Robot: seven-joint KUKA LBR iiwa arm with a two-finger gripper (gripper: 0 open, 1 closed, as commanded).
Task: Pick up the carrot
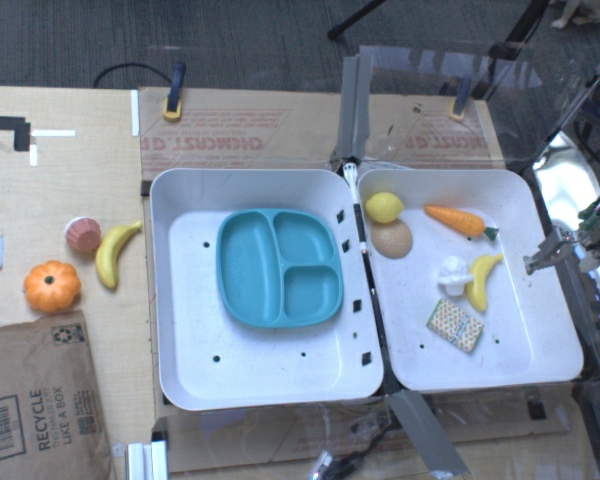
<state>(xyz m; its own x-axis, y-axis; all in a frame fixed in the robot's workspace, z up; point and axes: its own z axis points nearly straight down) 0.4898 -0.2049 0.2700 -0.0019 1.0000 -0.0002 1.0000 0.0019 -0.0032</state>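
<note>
Carrot, orange and tapered (456,220), lies in our right shallow white bin (525,363) beside a yellow lemon (384,207); our end effector (552,252) hovers at the bin's right rim, grip state unclear.

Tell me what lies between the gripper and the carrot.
In the camera view, only bare white floor and the rim of the right bin separates the gripper from the carrot.

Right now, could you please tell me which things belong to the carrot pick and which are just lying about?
For the job:
carrot
right bin

Lying about:
lemon
small banana
teal divided plate
pumpkin
bench banana
</note>
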